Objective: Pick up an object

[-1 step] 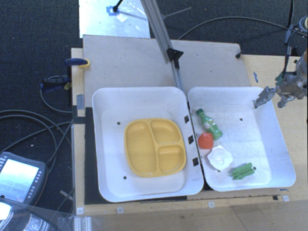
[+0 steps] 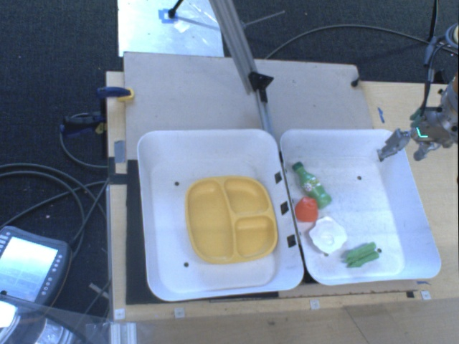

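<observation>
Arm cut off by the right edge; gripper too small to judge. Tablet at lower left cropped by the frame.

text: none legible | labels: none legible | numbers: none

Bright, even overhead light — the two white bins look nearly washed out, with only soft, faint shadows. Glare whitens the floor patch at top. The picture is slightly grainy and soft throughout.
</observation>
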You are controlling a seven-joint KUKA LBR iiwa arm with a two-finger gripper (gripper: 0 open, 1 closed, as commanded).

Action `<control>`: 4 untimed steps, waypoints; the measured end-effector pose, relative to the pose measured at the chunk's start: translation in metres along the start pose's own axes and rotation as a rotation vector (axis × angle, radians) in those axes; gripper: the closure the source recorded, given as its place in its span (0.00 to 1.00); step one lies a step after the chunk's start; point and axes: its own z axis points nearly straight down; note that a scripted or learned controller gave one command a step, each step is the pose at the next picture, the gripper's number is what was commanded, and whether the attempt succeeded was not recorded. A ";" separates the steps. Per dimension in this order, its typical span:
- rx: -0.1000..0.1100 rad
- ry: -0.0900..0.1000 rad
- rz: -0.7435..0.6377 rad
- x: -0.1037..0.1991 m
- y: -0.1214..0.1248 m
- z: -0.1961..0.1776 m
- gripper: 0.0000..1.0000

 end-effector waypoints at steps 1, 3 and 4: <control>0.002 0.000 0.007 -0.004 0.001 0.042 0.00; 0.004 0.002 0.006 -0.001 0.003 0.145 0.00; -0.005 -0.001 0.007 -0.002 0.005 0.130 1.00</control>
